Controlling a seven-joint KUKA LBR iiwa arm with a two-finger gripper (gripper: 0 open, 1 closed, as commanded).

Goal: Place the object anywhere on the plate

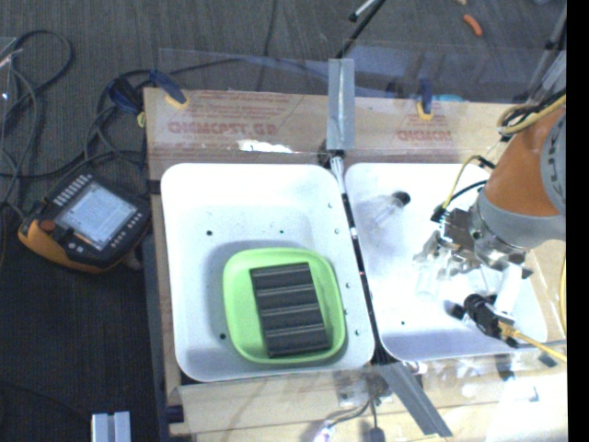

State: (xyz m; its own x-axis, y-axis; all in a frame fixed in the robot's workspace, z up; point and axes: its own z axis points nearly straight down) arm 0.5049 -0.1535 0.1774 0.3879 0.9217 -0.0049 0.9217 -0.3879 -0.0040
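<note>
Pale and half-transparent, the gripper (440, 260) sits low over the floor of the right bin (414, 175). Whether it is spread or closed cannot be told, and nothing is seen gripped in it. A small clear item with a black cap (390, 204) lies just beyond it, apart. The grey wrist (504, 221) slants in from the right under the orange band (520, 168).

The dark ribbed block (290, 309) lies flat within the green plate (236, 293) in the left bin (193, 212). If it is the object, placement looks complete, which would explain the arm standing well apart.
</note>
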